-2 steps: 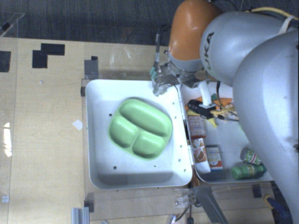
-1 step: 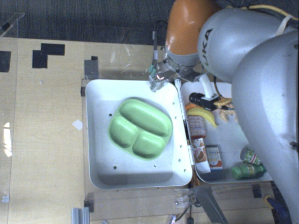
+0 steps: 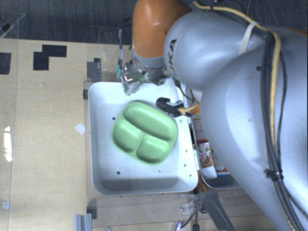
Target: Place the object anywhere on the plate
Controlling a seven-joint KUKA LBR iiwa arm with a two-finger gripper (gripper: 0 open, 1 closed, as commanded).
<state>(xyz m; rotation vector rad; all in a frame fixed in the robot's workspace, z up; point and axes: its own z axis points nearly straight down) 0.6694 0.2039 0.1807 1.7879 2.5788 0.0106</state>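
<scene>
camera view: 1 arm [image 3: 231, 81], grey, orange band [image 3: 151, 23] above the wrist, comes in from the right and covers most of that side

1 gripper [image 3: 131, 83], sits over the far left corner of the left bin [image 3: 101, 177], just past the plate's far edge and not over the plate. Looks low, near the bin's back wall. Can't tell its state from this angle, released or clenched, and can't make out anything held in it

2 bins: left bin in full view, right bin [image 3: 216, 181] just a sliver of near rim and left wall under the arm

1 plate [image 3: 144, 131], green, 3 compartments: 1 long one on the far side, 2 smaller ones side by side on the near side. It lies flat around the middle of the left bin floor, turned at a diagonal to the bin walls. All 3 compartments show plain green

object: can't tell which thing it is. 1 printed pack [image 3: 206, 155], red and white print, lies along the left wall of the right bin, mostly hidden by the arm, well apart from the gripper

bench [image 3: 43, 129], pale wood tone, left of the bins: 2 black marks, a stepped one [image 3: 49, 56] and one cut off at the left edge [image 3: 4, 62], plus 1 small white scrap [image 3: 79, 128] just beside the left bin's outer wall
</scene>
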